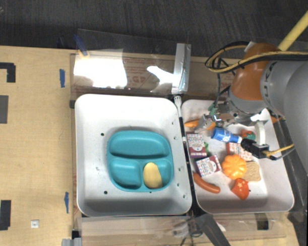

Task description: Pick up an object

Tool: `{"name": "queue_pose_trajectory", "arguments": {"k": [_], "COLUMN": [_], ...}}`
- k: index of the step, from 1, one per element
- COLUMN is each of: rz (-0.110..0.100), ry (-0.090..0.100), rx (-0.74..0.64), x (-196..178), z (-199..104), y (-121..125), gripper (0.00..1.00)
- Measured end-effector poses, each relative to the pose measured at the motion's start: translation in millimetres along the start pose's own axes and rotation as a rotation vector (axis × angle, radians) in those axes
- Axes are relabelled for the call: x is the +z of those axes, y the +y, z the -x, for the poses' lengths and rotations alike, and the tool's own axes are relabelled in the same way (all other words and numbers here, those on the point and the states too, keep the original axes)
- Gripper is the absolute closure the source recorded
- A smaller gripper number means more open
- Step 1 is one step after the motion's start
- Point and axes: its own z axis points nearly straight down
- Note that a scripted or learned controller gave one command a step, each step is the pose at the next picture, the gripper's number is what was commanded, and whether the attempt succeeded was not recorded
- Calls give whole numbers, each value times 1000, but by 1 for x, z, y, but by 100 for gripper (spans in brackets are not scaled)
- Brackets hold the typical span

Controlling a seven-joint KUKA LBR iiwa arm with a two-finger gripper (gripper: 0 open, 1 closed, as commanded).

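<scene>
The claw (213, 118) hangs low over the right bin (277, 195) beside a blue carton (223, 134); its spread cannot be told.

Pale wooden bench (26, 156) bearing two shallow white plastic bins.

The left white bin (87, 143) and the right white bin (277, 192) sit side by side, rims touching — both toward the bench's right half. Black tape corner marks (7, 72) and short blue tape strips (61, 78) lie on the bare wood to the left — well apart from the bins.
</scene>
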Motion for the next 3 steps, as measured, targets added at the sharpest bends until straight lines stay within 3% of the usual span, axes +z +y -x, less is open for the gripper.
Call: {"name": "queue_pose_trajectory", "arguments": {"k": [1,2,3], "rz": [1,0,-12], "ry": [-5,-5,5], "rx": [3,3,-12], "x": [-12,-11,1], "z": [4,3,16], "y": [0,0,14], "gripper": [100,0,0]}}
